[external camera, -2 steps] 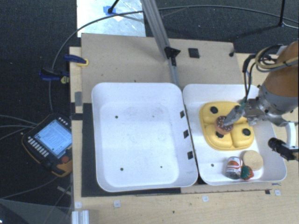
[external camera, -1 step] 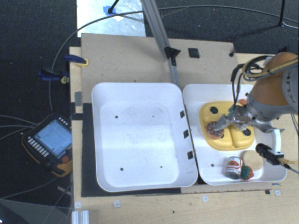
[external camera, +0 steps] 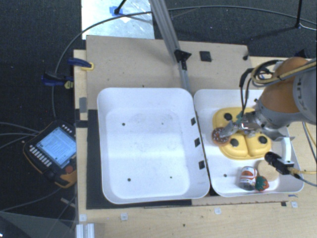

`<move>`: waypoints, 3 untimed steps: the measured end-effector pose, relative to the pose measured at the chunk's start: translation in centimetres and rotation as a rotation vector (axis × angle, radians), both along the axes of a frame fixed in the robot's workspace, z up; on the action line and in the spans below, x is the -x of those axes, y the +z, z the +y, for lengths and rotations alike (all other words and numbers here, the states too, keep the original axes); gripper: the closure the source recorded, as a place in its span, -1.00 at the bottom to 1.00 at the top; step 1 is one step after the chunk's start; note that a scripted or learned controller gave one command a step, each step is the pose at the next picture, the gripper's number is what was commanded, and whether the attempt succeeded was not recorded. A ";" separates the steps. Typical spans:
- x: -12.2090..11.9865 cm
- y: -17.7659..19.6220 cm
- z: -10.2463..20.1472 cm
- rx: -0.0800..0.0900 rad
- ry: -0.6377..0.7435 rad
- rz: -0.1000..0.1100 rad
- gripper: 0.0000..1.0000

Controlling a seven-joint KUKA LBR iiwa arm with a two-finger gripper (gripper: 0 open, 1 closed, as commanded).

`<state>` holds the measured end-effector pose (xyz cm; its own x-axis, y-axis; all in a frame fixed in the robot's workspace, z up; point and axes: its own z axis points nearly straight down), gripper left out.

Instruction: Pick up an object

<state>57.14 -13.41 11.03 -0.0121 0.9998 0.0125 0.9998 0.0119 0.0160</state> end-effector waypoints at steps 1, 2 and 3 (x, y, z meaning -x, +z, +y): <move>-0.5 1.5 0.7 -0.013 0.005 -0.009 1.00; -0.9 5.9 0.8 0.014 -0.006 0.010 1.00; -1.1 12.3 1.3 0.014 -0.005 0.008 1.00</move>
